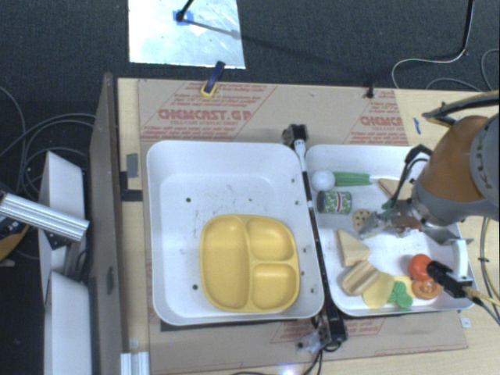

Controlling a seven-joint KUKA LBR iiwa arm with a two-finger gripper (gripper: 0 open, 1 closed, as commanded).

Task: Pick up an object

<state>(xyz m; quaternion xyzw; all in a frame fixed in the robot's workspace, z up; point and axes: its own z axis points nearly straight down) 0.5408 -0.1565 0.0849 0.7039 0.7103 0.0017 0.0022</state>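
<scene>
Left bin [168, 201]: yellow divided plate [250, 262]. Right bin [367, 161]: toy food, small can [336, 202]; gripper [383, 221] state unclear.

Grey arm [461, 198], orange band, black cables

Bench top: brown cardboard sheet [234, 108] printed with red lettering, lying under both bins.
Left bin: shallow white plastic bin [176, 209] with a few dark specks on its floor.
In the left bin: yellow plastic plate with 3 compartments [250, 262], toward the near right part.
Floor beyond the bench: shiny silver square sheet [186, 20] with a small blue piece on it, on dark carpet [62, 30].
Left of the bench: black cables [31, 131] and a white box-like frame [58, 233].
</scene>
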